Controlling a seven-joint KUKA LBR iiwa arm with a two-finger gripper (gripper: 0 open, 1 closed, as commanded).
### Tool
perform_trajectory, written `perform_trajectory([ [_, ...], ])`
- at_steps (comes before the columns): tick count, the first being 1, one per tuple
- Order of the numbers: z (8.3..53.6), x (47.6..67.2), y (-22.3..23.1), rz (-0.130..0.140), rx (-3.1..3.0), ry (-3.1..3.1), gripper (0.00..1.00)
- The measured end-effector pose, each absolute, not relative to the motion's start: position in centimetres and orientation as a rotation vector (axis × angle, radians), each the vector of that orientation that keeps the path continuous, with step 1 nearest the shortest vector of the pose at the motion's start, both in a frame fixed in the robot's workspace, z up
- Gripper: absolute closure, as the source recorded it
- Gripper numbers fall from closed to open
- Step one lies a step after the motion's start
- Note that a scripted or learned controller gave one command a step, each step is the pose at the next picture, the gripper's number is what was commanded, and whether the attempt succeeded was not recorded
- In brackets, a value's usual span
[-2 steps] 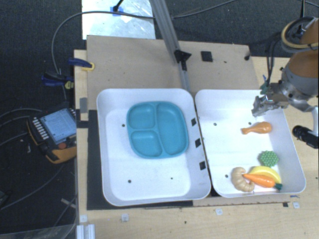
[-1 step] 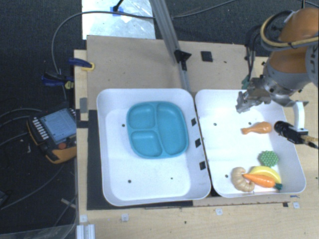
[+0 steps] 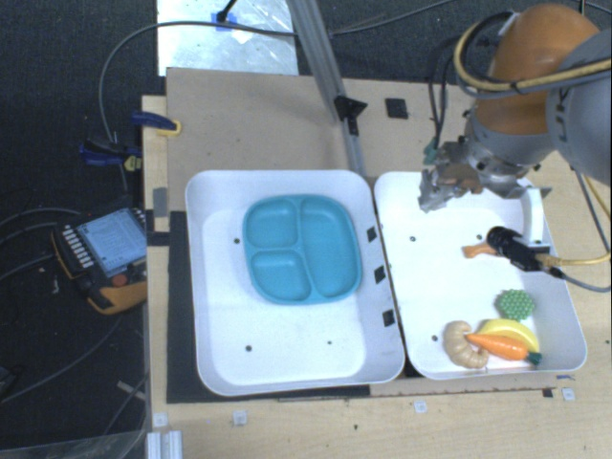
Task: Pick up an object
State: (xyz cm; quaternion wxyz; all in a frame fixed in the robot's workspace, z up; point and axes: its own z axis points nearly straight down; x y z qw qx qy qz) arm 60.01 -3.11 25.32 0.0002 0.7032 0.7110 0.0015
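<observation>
**A:** What is sitting on the left side?

**B:** The left bin [image 3: 206, 352] is holding a blue divided plate [image 3: 301, 247], lying a little above its middle. White floor is showing all round the plate, widest along the near edge.

**A:** And where the two bins are meeting?

**B:** Their inner rims are running side by side, very close. I cannot tell whether they are touching.

**A:** How much room is the right bin offering?

**B:** The right bin [image 3: 402, 256] is lying bare through its left and middle. The things to pick are crowding its near right corner. A tan lumpy toy [image 3: 462, 344] is sitting leftmost, and a carrot [image 3: 499, 346] is lying against it and across the front of a banana [image 3: 512, 330]. A green knobbly ball [image 3: 515, 304] is sitting just behind the banana, near the right wall. A small orange piece [image 3: 475, 250] is lying apart from them, further up the bin.

**A:** And the pincer?

**B:** The gripper [image 3: 433, 197] is hanging over the far left part of the right bin, near the far rim and well apart from the corner cluster. It is touching none of the toys. It is showing too blurred to tell how far it is opening.
</observation>
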Motion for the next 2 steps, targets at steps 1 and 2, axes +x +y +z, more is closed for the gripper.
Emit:
perform_trajectory([
  [1, 25.7, 60.3, 2.7, 0.005, 2.209, 2.234, 1.0],
  [2, 23.9, 60.1, 7.9, 0.002, 2.211, 2.233, 1.0],
])
